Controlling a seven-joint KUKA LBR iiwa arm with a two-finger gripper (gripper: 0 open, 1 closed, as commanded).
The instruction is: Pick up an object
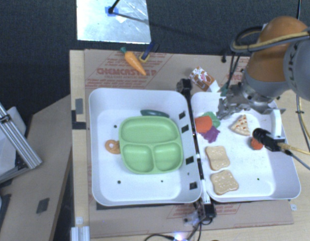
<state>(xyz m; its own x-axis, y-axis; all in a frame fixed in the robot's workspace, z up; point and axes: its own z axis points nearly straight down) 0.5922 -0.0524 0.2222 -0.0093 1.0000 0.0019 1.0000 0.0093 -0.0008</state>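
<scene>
- Camera view has the pincer (226, 106) low over the back of the right bin (283, 172), arm coming in from the right. Honestly can't tell if it's released or clenched, it's a dark blur from this angle, and nothing is visibly caught in it.
- Closest candidates: a red-orange toy with a green bit (204, 121) and a purple piece (211, 133) just below-left of the pincer, plus a pizza slice (240, 125) just to its right.
- If I were running this I'd go for the red-orange toy: it's near the tip and chunkier than the flat stuff. Centre over it before descending, since the purple piece touches it and could get nudged along.
- Further out in the same bin: a small red thing (255, 144) beside a black part of the rig, and two toast slices (217, 157) (224, 181), flat so probably harder to grip.
- Left bin (102, 134) holds a green divided plate (149, 144) and a small pretzel-like ring (113, 146).
- Toy carrot (134, 62) sits out on the worktop (54, 119) behind the bins.
</scene>
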